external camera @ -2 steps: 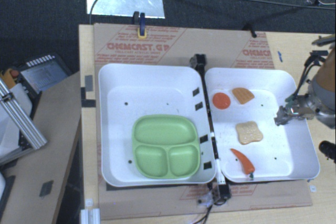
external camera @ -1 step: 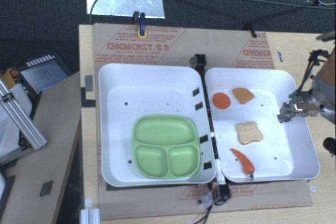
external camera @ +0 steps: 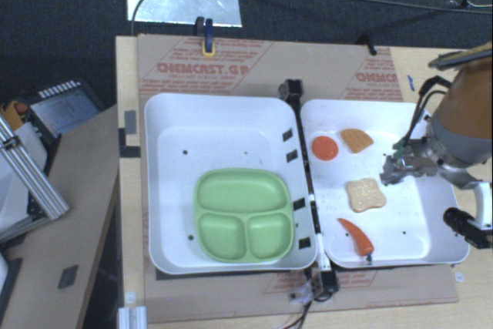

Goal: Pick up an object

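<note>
The grey arm enters from the right edge of the camera view, its orange band showing as a broad rounded mass high on that side. Below the band the grey wrist section narrows and points leftward and slightly downward. At its end the gripper sits low, a small dark metallic cluster whose details blur together. A dark cable loops along the arm's left side from the band toward the wrist. A black fitting juts out beneath the arm near the lower right.
</note>
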Controlling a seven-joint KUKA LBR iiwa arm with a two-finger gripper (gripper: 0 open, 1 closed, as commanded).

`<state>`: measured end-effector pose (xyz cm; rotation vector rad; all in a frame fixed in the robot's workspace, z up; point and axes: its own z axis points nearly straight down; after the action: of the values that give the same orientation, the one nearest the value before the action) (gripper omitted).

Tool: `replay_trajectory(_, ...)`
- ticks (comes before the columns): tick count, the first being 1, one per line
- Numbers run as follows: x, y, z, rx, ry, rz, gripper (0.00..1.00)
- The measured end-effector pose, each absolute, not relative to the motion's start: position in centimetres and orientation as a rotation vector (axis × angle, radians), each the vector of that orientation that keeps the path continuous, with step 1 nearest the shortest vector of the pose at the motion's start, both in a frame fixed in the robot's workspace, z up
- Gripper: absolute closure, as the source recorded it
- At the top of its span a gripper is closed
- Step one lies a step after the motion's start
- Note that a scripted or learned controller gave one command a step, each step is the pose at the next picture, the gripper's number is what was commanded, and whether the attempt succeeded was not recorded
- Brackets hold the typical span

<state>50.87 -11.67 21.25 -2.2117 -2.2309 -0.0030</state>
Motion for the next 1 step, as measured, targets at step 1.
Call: replay_trajectory(1, 51.09, -6.62, 22.49, -2.211, -2.234, -0.006, 1.0)
